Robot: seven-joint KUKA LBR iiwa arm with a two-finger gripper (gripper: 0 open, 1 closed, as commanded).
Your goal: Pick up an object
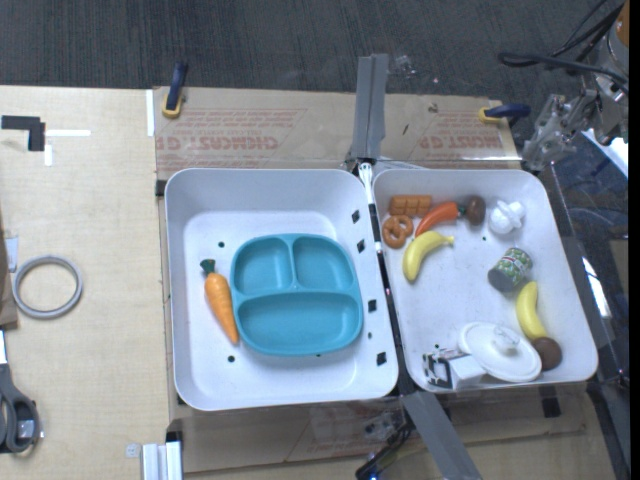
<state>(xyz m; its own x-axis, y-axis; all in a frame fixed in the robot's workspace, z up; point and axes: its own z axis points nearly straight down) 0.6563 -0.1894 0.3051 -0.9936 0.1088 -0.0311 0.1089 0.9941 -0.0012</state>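
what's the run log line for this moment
phase: pre-pick | left bin: carrot beside blue tray | right bin: two bananas, cup, lid | held: nothing seen

A grey metal pair of scissors [17,420] is cut off by the left and bottom edges. The small dark printed item [438,368] beside the white round lid [502,352] is too blurred to identify, and the lid covers part of it. A round brown ball [547,352] sits partly tucked behind the lid's rim. The grey arm's end [585,108] at the upper right is cut by the edge, its tooling indistinct.
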